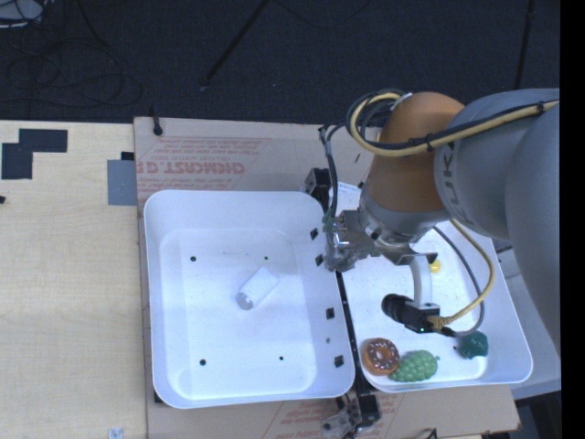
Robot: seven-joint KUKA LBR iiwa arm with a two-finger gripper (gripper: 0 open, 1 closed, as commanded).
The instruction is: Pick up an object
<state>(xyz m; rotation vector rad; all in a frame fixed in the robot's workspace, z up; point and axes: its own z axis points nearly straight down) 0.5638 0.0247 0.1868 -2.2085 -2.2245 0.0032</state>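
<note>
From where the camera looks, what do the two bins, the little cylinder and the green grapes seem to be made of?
The left bin and right bin look like smooth white moulded plastic, with rounded rims and a soft sheen. The cylinder seems pale plastic, perhaps translucent; it is too small to be sure. The grapes look like toy plastic or rubber, evenly green and bumpy.
</note>
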